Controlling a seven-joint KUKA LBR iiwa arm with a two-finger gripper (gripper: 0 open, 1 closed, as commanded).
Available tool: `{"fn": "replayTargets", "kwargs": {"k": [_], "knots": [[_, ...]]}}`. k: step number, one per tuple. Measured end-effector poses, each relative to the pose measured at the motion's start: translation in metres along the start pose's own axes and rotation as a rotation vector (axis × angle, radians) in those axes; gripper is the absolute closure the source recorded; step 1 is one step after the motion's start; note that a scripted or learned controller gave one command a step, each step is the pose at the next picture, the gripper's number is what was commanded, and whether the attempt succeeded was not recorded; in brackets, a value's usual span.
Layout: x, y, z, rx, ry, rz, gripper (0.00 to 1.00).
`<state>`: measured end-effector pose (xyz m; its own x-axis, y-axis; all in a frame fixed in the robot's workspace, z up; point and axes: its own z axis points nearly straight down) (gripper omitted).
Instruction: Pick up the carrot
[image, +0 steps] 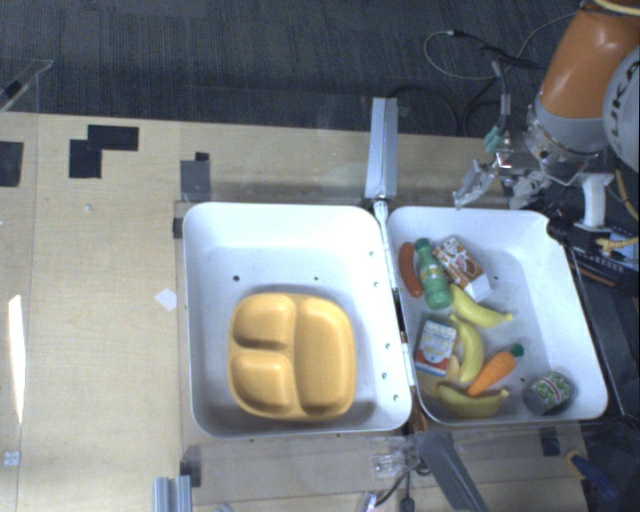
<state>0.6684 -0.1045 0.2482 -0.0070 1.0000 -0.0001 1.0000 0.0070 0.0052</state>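
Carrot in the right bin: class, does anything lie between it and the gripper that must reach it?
Nothing covers the carrot; its top is exposed. The gripper hangs above the right bin's far rim. Bananas lie against the carrot's left side and a can sits near its right, crowding a grasp.

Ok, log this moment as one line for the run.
stage: approach | gripper: open, above right bin's far rim | carrot: in right bin, among bananas, untouched

Both white bins (200, 300) look like smooth matt plastic, yellow tray (293, 355) same but slight sheen, carrot (493, 371) and bananas (470, 345) glossy moulded plastic (toy food by the look), bench (100, 300) pale wood-grain laminate, arm shell (590, 50) glossy orange, gripper (497, 178) bare metal.
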Motion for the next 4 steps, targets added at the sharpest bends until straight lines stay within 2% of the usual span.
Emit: {"fn": "replayTargets", "kwargs": {"k": [1, 2, 3, 4], "knots": [[-0.033, -0.065, 0.015, 0.0, -0.001, -0.143, 0.0], [-0.053, -0.141, 0.133, 0.002, -0.001, 0.07, 0.0], [-0.048, -0.168, 0.157, -0.012, -0.003, -0.119, 0.0], [-0.047, -0.165, 0.145, -0.018, -0.003, -0.121, 1.0]]}}
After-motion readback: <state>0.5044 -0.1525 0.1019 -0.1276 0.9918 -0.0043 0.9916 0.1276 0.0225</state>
